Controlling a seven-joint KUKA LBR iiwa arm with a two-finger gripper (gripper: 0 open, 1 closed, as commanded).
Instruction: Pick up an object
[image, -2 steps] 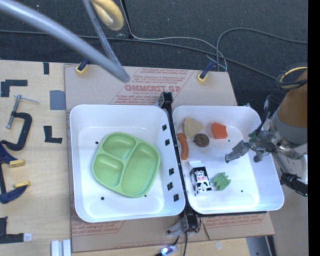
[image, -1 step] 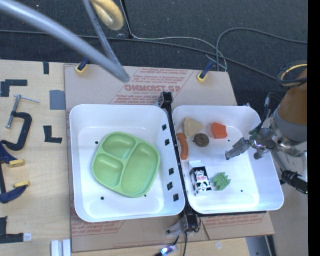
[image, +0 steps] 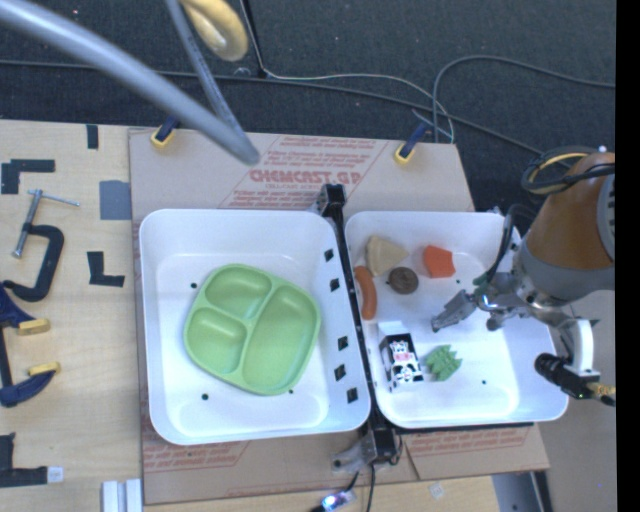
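The right bin (image: 500, 395) holds several small things. An orange-red block (image: 437, 261), a brown ball (image: 403, 280) and a beige lump (image: 384, 252) lie at its far side. An orange sausage shape (image: 366, 291) rests along the left wall. A black-and-white carton (image: 401, 361) and a green leafy toy (image: 441, 361) lie near the front. My gripper (image: 470, 318) hovers over the bin's right half, right of the ball and above the leafy toy. It is open, with nothing between its fingers.
A green divided plate (image: 252, 327) lies in the left bin (image: 160, 300). A black divider (image: 345, 300) separates the bins. The arm's orange band (image: 565, 225) hangs over the right bin's right edge. Clamps and tools (image: 35, 260) lie on the bench at far left.
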